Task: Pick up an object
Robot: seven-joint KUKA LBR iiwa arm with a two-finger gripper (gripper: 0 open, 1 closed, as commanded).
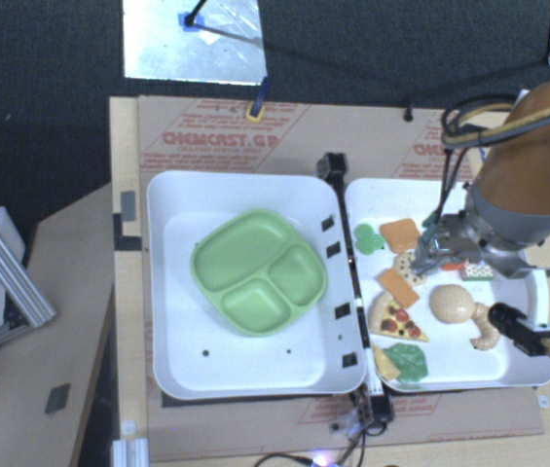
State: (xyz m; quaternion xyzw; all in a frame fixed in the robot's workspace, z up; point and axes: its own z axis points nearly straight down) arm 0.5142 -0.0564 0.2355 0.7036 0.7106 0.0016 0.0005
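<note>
Over the right bin (537,373), hand (428,253) low beside a cracker (401,233).

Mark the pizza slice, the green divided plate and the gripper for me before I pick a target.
pizza slice (396,317): camera view, on its topped face, right bin.
green divided plate (258,271): camera view, on the ridge between its compartments, left bin.
gripper (433,253): camera view, at its fingertips over the right bin.

Bench (80,251) w/ a brown cardboard sheet (284,129) on top, red print on it. Two shallow white bins sit side by side on the sheet: left bin (172,348), right bin (537,373), touching along a black clipped divider (348,261).
</note>
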